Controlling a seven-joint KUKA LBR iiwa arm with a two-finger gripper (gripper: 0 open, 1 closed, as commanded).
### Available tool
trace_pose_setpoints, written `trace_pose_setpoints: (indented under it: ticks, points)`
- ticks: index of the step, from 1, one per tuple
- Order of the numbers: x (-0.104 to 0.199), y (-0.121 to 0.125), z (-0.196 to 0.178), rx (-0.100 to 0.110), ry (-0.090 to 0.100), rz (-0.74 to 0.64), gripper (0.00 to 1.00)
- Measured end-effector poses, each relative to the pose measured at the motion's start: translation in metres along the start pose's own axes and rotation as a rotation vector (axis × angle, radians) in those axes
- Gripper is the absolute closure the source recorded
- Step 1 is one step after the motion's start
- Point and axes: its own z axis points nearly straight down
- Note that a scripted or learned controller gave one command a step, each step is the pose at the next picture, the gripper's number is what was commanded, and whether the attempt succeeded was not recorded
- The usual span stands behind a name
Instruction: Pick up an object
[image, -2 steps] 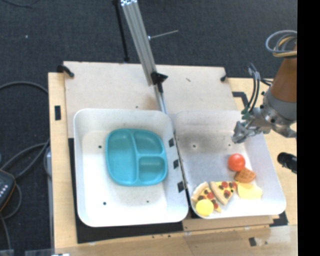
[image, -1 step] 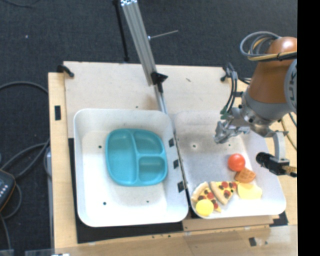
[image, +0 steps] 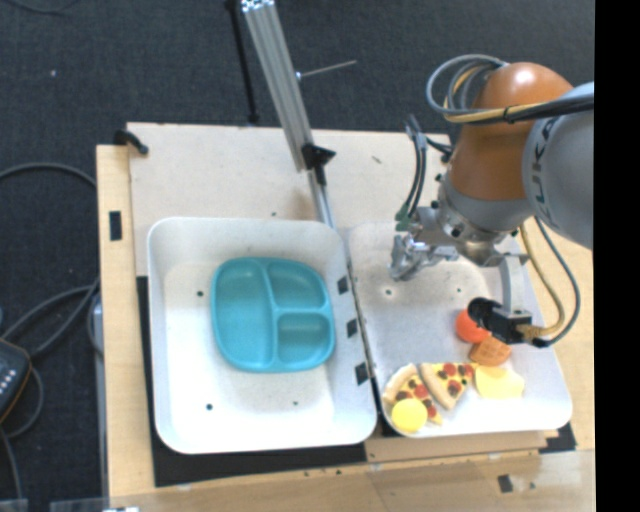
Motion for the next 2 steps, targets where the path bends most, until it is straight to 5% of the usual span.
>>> trace_pose_setpoints:
  ticks: [2]
  points:
    - [0.110, 0.017, -0.001, 0.001, 0.000, -0.002, 1.00]
